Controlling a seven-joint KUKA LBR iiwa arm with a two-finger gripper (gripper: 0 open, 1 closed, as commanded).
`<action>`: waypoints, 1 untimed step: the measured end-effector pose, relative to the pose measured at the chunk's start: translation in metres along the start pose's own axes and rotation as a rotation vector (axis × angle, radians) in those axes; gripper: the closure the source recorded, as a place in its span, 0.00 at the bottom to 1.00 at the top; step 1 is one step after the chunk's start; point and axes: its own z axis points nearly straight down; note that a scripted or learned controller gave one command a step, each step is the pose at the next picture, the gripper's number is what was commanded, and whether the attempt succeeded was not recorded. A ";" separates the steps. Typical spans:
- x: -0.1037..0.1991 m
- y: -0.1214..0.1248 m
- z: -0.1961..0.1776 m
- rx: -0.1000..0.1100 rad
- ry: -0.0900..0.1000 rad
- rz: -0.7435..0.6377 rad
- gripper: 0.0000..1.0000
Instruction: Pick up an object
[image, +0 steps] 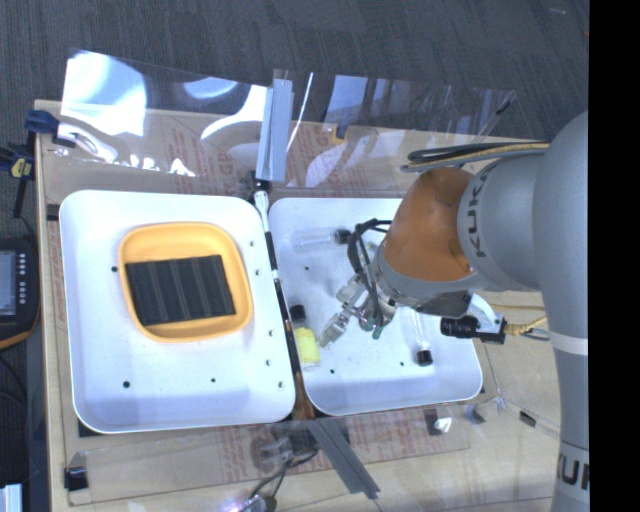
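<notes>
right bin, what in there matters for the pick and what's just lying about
For the pick:
gripper
yellow object by the right bin's left wall, near the gripper
small black piece

Lying about:
yellow tray with black insert, in the left bin

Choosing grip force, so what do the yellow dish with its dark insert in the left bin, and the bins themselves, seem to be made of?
The yellow dish looks like smooth moulded plastic, with a soft sheen and rounded corners. Its dark insert looks matte and ribbed, perhaps rubber or foam; I cannot tell which. The white bins look like glossy thin plastic, with rounded, faintly reflective rims.
</notes>
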 end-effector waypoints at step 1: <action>-0.031 0.034 0.002 0.001 0.006 -0.323 0.00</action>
